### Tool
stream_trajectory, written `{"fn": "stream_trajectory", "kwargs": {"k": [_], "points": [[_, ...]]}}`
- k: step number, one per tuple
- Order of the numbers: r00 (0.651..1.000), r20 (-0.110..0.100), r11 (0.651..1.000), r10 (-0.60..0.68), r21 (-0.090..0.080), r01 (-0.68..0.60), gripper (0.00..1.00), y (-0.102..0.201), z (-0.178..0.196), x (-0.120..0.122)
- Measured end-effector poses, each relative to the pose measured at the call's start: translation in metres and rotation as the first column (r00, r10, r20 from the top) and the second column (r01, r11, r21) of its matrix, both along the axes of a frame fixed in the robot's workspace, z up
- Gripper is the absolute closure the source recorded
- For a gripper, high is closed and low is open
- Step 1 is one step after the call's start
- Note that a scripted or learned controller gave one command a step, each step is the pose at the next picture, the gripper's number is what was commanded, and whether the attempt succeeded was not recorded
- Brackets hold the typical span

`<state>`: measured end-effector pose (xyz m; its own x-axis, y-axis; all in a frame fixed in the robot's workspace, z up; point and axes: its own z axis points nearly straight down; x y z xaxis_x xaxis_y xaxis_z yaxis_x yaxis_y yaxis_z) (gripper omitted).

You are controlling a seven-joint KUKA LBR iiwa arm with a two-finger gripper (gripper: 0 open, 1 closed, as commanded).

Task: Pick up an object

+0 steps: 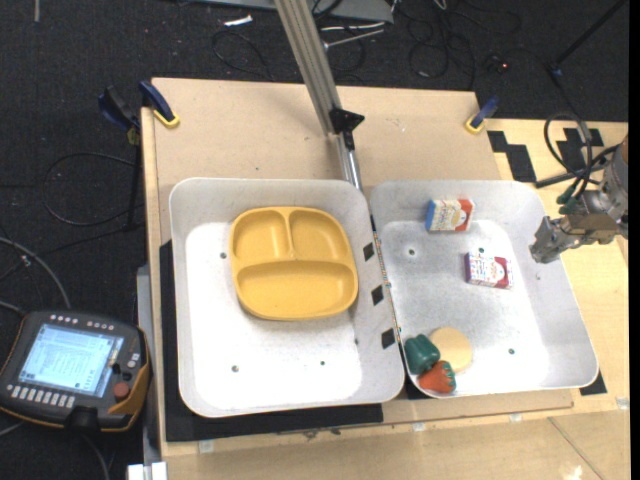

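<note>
Nearest the front edge of the bench, a handheld control pad (70, 368) with a lit screen lies on the dark floor to the left. In the right bin (560, 358), at its front corner, sits a small cluster: a green piece (421, 350), a red piece (437, 376) and a pale yellow round thing (452, 346), all touching. The left bin (200, 368) holds a yellow divided plate (294, 262), lying flat toward the back of that bin.

Further back in the right bin, a small pink-and-white carton (487, 270) lies alone near the middle, and beyond it a blue, white and orange carton (448, 214) rests near the far wall. The two cartons are apart.

The gripper (549, 240) hangs at the right rim of the right bin, level with the pink carton but well clear of it. It touches nothing I can make out and nothing sits between its fingers; from this angle it is too blurred to tell whether they are spread or closed.

Behind the bins, a metal pole (310, 53) rises at a slant.
</note>
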<state>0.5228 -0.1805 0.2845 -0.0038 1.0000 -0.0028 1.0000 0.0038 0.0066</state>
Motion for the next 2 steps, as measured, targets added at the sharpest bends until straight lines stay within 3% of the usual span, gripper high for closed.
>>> {"fn": "stream_trajectory", "kwargs": {"k": [2], "points": [[1.0,-0.005,1.0,0.005,0.003,-0.005,1.0,0.106,-0.017,0.033]]}}
